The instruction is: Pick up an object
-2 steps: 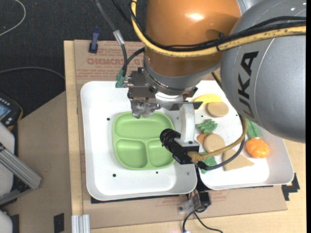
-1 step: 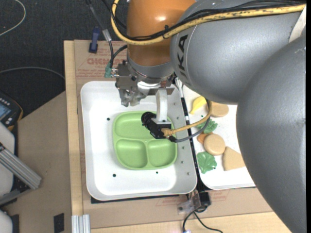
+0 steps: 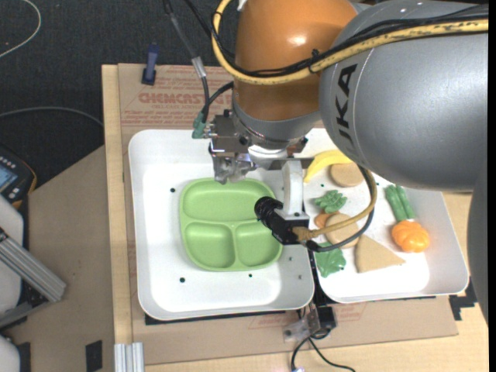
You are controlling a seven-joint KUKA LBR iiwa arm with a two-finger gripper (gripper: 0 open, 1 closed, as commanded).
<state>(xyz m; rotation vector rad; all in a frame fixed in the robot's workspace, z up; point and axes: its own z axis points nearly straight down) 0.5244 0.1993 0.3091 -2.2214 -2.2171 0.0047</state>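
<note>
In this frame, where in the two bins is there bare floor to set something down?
Left bin: bare strips left of and in front of the green tray. Right bin: crowded with banana, carrot and wedge; bare along its front-right corner.

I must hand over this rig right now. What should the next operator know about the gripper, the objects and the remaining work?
Gripper: over the upper edge of the green divided tray in the left bin; nothing visibly held.
Objects: right bin holds a banana, a round cracker, green leafy pieces, a carrot and a tan wedge.
Done: no pick visible.
Left: grasp one object and lift it.
</note>
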